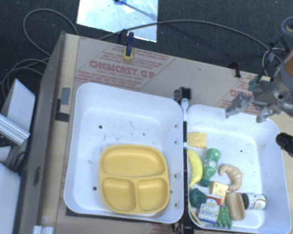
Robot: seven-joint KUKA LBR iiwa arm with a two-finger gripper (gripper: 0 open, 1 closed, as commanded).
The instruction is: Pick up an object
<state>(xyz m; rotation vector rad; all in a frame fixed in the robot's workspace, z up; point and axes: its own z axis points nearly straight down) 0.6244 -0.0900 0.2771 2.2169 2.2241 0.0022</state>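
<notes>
Dark carpet lay around the bench, and on the bench's printed cardboard top sat the two white bins, touching along a shared middle rim. The left bin [85, 131] held a yellow divided tray [134, 179] in its near half. The right bin [281, 182] held all the small things, bunched against its left wall and near edge.

My gripper [251, 108] hung above the far rim of the right bin, its two fingers [235, 105] spread apart with nothing between them.

No single object was set, so I judged by reach. The croissant [231, 175] lay toward the camera from me, near the middle of the bin floor, curved, with its long axis running roughly from the far side to the near side. It looked the easiest choice: bare white floor lay on its right and far sides. Just beside it on the left stood a green vegetable [211, 159], then a banana [195, 167] along the dividing rim, with a yellow cheese wedge [197, 139] at the far end of that row.

Nearer the camera the pile tightened: a small bottle [252, 202] lying on its side, a brown bread roll [234, 205], and a little carton [209, 211] touching green pieces. Closing there would likely catch neighbours.

The far and right parts of the bin floor were open, so I judged a descent there would be unhindered, with my fingers set across the croissant's width.
</notes>
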